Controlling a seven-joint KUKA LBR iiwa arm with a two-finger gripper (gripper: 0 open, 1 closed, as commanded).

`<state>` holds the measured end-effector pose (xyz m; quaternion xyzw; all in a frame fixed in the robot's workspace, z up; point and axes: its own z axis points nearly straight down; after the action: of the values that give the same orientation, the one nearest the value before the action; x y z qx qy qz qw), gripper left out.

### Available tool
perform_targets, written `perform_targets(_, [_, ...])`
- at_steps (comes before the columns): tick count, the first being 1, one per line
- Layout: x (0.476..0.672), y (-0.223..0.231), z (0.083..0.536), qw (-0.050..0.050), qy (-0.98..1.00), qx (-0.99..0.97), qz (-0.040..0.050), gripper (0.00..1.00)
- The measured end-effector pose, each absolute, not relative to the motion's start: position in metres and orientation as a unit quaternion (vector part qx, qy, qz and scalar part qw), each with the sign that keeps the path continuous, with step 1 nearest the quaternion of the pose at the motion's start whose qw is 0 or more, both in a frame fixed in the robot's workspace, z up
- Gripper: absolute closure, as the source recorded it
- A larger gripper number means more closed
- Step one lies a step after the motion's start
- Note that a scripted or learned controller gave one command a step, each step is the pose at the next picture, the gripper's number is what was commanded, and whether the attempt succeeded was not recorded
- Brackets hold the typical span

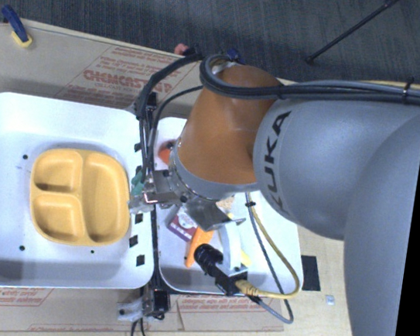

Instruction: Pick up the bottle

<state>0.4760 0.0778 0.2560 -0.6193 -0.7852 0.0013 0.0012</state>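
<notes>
The grey arm (336, 159), with its orange band (224, 126), reaches in from three o'clock and hangs low over the right bin (278, 287), covering most of it. The pincer (188, 207) sits below the band, pointing down into that bin near the wall shared with the left bin (2, 195); whether it is wide, narrow or holding something cannot be told, as the wrist hides it. Just under the wrist, toward six o'clock, a small heap of things peeks out: an orange piece (200, 242), a dark purple packet (181, 228) and some pale items. Which of these is the bottle cannot be made out. In the left bin a yellow divided tray (81, 195) lies flat at the centre, well apart from the arm. Black cables (162, 94) loop from the band toward the bins' shared wall. Both bins rest on the cardboard-covered worktop (93, 60).
</notes>
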Motion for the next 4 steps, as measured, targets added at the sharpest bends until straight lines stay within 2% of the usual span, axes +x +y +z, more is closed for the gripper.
perform_targets(1, [0.476, 0.073, 0.223, 0.002, -0.817, -0.577, 0.0018, 1.0])
perform_targets(2, [0.476, -0.021, 0.191, 0.002, -0.799, -0.601, 0.0015, 1.0])
perform_targets(3, [0.476, 0.062, 0.244, 0.001, -0.783, -0.622, 0.0011, 1.0])
perform_targets(4, [0.476, 0.071, 0.226, 0.002, -0.884, -0.468, 0.0016, 1.0])
